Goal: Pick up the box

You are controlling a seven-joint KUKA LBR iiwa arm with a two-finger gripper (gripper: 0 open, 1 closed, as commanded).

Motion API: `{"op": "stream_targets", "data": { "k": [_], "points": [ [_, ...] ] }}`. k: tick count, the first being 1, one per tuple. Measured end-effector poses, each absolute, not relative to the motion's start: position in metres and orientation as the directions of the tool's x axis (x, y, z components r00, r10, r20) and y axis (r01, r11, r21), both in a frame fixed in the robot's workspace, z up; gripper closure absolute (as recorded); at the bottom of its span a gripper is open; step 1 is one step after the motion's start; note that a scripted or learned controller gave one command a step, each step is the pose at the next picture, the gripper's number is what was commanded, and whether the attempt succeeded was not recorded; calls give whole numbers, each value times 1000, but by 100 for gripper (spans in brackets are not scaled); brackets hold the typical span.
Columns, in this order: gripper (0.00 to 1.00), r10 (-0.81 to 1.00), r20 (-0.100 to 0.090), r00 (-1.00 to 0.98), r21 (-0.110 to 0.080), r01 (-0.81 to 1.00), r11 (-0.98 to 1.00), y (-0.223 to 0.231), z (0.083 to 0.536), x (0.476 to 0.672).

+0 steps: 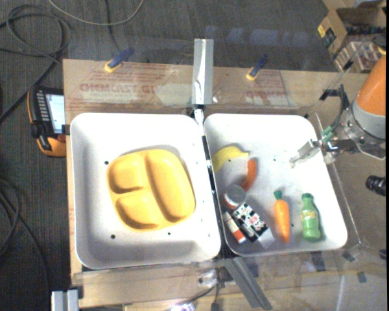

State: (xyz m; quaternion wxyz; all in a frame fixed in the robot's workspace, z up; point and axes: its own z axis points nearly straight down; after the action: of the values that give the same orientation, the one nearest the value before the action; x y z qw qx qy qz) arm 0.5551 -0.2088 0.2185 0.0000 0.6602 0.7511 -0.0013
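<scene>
The box [251,219] looks light and stiff — grip across its narrow sides; the hand [309,149] hangs spread, holding nothing.

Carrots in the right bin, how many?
1 clear: the orange carrot with a green top, lying beside the green plastic bottle. An orange-red curved piece near the yellow banana may be another; too small to tell.

Arm [369,118] at right, fingers [305,153] empty
</scene>
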Motion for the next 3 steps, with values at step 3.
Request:
{"op": "stream_targets", "data": {
  "k": [3],
  "points": [
    [0, 917, 1, 398, 14, 917, -398, -175, 90, 588]
  ]
}}
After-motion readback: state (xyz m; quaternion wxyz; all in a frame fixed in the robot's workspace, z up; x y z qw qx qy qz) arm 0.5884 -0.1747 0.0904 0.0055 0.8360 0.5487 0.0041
